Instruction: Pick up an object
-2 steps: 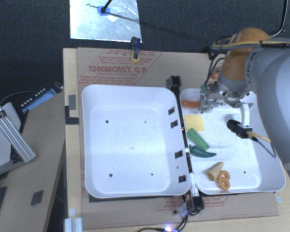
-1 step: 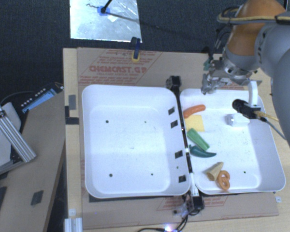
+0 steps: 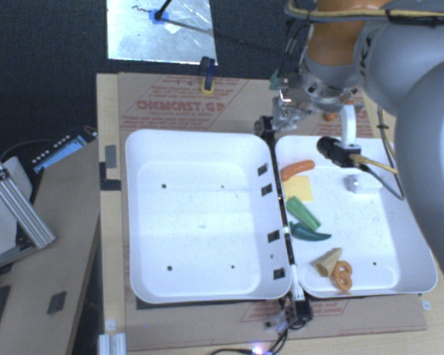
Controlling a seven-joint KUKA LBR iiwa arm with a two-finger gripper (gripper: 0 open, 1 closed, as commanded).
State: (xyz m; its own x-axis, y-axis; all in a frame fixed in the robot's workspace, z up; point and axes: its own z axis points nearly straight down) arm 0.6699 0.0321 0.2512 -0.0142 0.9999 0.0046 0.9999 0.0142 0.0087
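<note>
Bins sit side by side on a cardboard sheet (image 3: pixel 170 102) with red print, seen from the one camera above the bench. Left bin (image 3: pixel 200 205) shows its white floor with a few dark dots. Right bin (image 3: pixel 385 235) holds all the small items, gathered near the seam between the two bins.

Nearest the far rim lies an orange sausage (image 3: pixel 297 168), and a yellow block (image 3: pixel 299 189) sits just beside it on the near side. Below that a green pepper (image 3: pixel 303 213) lies at a slant, touching or almost touching a darker pepper (image 3: pixel 311 234). Toward the near rim a tan cone (image 3: pixel 327 261) lies next to an orange pretzel (image 3: pixel 342 276). A small white piece (image 3: pixel 354 183) sits apart from these, further right.

The arm (image 3: pixel 414 87) comes in from the right, its orange band (image 3: pixel 348 21) high in the frame. The gripper (image 3: pixel 280 118) hangs over the far rim, about where the bins meet, above and apart from every item. Nothing is visibly held; whether it is open or closed I cannot tell from this angle. A black fitting (image 3: pixel 339 151) on the arm hovers over the right bin's far end.

Black clips (image 3: pixel 272 235) line the seam. A blue and yellow clamp (image 3: pixel 206 75) grips the cardboard's far edge, with a silver sheet (image 3: pixel 161 21) behind.
</note>
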